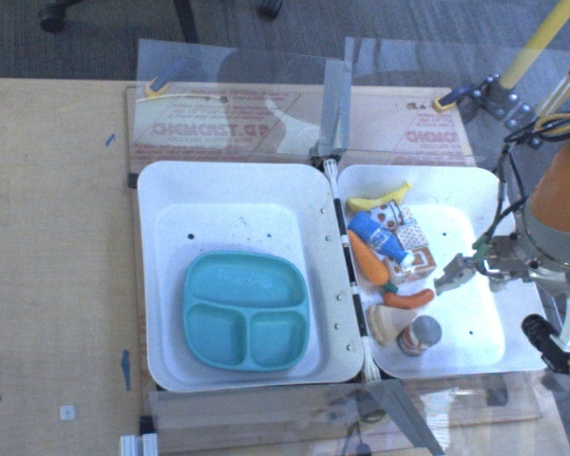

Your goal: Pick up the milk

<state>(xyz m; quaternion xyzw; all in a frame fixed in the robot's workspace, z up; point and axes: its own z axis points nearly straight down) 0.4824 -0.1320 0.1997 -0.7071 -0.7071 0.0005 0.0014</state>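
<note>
The milk [413, 245] is crowded by a carrot [369, 259]; a neighbour could be grabbed; the gripper's [453, 274] state cannot be told

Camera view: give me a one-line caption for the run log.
End effector hovers in the right bin beside a pile of toy food; teal divided plate sits in the left bin.

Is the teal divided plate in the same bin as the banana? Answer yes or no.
No. The plate lies in the left bin, while the banana lies in the right bin.
</note>
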